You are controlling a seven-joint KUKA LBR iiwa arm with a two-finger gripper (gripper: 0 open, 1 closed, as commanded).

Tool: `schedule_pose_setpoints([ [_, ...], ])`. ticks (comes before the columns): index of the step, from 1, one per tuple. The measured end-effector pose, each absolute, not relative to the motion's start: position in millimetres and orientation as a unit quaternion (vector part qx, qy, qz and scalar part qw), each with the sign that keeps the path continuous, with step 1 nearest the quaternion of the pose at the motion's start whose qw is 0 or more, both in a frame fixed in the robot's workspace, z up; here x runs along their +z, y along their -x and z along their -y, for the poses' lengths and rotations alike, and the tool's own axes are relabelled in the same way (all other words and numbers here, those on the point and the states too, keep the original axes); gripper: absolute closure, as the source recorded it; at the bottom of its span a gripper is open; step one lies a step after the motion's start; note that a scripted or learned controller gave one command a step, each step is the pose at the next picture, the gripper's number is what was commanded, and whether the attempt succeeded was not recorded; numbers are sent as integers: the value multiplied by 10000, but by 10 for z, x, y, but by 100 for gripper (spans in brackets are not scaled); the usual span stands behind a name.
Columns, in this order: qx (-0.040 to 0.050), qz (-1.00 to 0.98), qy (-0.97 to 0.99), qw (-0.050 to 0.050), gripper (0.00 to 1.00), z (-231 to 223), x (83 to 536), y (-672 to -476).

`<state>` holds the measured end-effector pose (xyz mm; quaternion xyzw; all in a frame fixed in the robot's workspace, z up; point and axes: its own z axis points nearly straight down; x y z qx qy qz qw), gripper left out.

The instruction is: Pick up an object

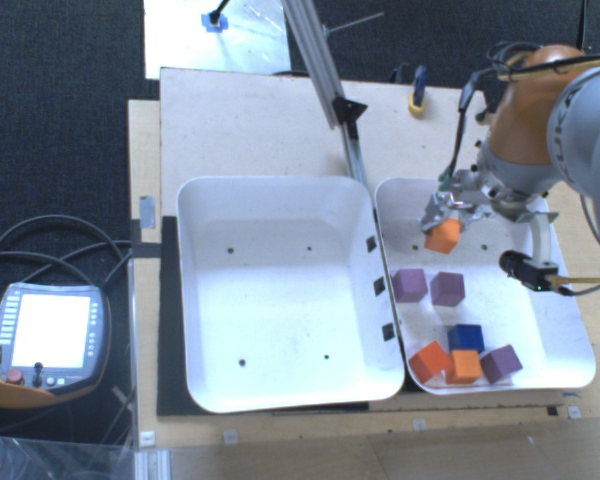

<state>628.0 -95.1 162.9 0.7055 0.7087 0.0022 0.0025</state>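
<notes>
An orange cube [442, 236] is seen pinched between the fingers of the gripper [443, 220] over the far end of the right bin [570, 348], close to its left wall; the grey arm [570, 108] is extended in from the right. Two purple cubes [429, 287] are set side by side at the bin's middle; a blue cube [466, 337], two orange cubes [446, 362] and another purple cube [501, 362] are clustered along its near edge.

Grey arm [588, 128], orange wrist band, black cables, metallic jaws.
</notes>
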Motion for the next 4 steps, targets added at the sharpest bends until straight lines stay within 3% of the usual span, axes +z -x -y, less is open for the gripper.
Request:
schedule_pose_setpoints([
  [1,25,-7093,-7049,31,100,892,2204,-6380],
  [2,9,-7089,-7053,9,100,892,2348,-6388],
  [4,7,-7109,-7033,-9,100,-182,2225,-6226],
])
